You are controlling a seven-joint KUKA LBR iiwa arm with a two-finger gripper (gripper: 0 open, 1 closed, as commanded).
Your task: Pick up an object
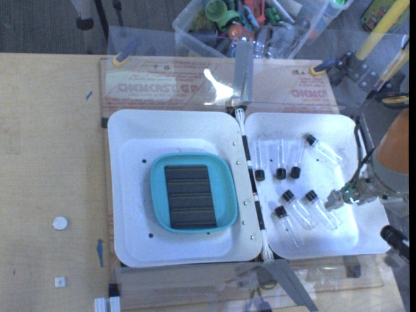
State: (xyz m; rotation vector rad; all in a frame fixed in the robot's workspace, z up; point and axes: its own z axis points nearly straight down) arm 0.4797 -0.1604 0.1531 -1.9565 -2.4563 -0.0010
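Note:
Several clear vials with black caps lie scattered in the right bin (338,125): one (260,161) near the divider, one (281,160) beside it, one (322,149) tilted at the back, and more near the front such as a vial (286,218). My gripper (339,199) hangs low at the right side of this bin, just right of a vial (318,203). Nothing shows between its fingers. In the left bin (123,135) rests a teal tray (193,192) with a dark ribbed insert.
A clear tub of colourful toys (260,12) stands behind the bins. A clear panel with clamps (221,86) lies along the back. A small white disc (60,223) sits on the wooden bench at left.

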